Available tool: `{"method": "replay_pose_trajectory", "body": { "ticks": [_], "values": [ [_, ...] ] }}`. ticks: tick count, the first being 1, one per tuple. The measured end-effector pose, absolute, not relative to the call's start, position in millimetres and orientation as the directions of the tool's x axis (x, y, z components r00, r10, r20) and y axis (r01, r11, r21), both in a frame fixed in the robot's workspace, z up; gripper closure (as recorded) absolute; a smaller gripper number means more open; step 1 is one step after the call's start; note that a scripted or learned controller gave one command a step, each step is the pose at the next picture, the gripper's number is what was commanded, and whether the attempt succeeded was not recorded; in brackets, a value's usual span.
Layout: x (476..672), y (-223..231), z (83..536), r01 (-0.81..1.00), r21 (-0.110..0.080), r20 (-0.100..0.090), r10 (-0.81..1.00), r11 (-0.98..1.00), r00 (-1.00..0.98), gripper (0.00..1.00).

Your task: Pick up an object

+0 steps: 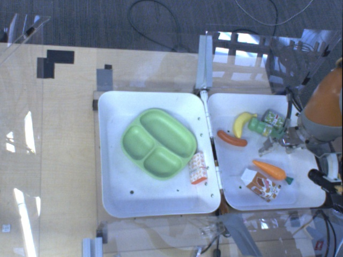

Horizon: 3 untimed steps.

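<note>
My gripper (276, 142) hangs low over the right bin (305, 197), reaching in from the right under the orange wrist band. It stands open with nothing between its fingers. Just above its tips lies a green packet (266, 122), and beside that a yellow banana (243, 123). A red sausage (231, 138) lies to the left of the gripper. An orange carrot (269, 170) lies below it, and a brown and white carton (262, 186) sits near the bin's front.
The left bin (112, 197) holds a green divided plate (159, 142) and a small red and white carton (198, 168) against its right wall. A metal divider (204, 63) rises behind the bins. Cables and frame parts crowd the right edge.
</note>
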<state>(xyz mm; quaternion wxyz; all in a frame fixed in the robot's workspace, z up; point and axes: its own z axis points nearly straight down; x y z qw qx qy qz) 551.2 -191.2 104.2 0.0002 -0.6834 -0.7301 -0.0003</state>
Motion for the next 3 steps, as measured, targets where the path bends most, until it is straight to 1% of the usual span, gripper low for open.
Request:
{"method": "replay_pose_trajectory", "body": {
  "ticks": [1,2,3],
  "values": [
    [491.1,-150.3,88.7,0.988,0.012,-0.004,0.989,0.151,-0.151,0.00],
    [494.0,-149.3,99.2,0.988,0.018,-0.005,0.988,0.154,-0.154,1.00],
    [540.1,-70.0,184.3,0.944,0.004,-0.002,0.944,0.331,-0.331,1.00]
  ]
}}
